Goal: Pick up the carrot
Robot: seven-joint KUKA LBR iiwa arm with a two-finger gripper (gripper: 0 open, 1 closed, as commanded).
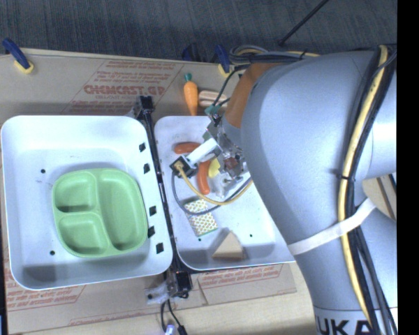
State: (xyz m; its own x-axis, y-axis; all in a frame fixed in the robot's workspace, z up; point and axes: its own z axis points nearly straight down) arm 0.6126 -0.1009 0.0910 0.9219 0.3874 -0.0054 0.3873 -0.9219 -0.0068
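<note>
A small orange carrot (190, 96) with a green top lies on the cardboard just behind the right bin's (258, 239) far rim, outside the bin. My gripper (222, 160) hangs low over the upper middle of the right bin, partly hidden by the grey arm and its cables. Under and beside it lie a reddish sausage-like piece (185, 147) and an orange elongated piece (203, 177). The gripper is a short way in front of the carrot and to its right, not touching it.
The left bin (14, 187) holds a green divided plate (98, 211). In the right bin's near half lie a pale waffle-patterned piece (202, 222) and a tan wedge (228, 248). A black clip (145, 105) sits at the bins' shared far corner. The arm's bulk covers the right side.
</note>
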